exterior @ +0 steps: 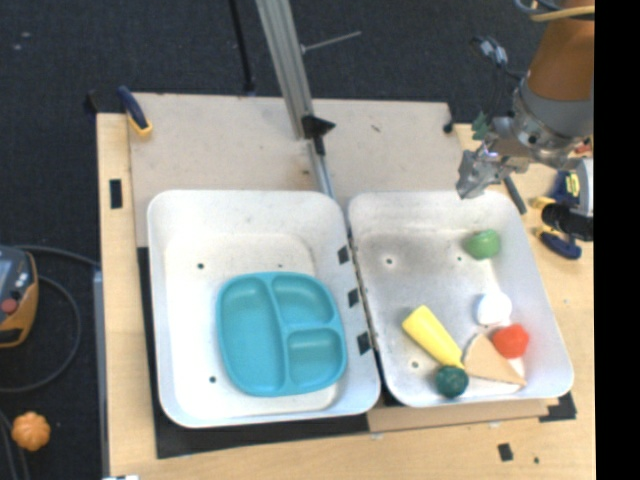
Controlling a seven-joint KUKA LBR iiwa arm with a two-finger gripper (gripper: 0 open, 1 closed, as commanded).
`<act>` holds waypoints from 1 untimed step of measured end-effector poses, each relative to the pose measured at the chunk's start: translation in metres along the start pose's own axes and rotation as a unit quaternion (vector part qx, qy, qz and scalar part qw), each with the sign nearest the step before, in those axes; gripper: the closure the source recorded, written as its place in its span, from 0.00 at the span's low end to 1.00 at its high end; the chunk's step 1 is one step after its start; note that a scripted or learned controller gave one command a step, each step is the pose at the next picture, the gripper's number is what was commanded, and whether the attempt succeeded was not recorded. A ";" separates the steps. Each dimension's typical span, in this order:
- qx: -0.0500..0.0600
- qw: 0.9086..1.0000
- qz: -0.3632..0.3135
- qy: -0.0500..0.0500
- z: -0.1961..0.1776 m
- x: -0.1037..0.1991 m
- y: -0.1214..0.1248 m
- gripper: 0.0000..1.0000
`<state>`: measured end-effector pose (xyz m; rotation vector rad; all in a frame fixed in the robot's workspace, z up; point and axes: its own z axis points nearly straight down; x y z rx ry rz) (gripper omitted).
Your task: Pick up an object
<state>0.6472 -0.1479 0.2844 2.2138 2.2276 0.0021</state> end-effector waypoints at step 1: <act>0.001 1.000 0.000 0.000 0.017 0.047 0.000 1.00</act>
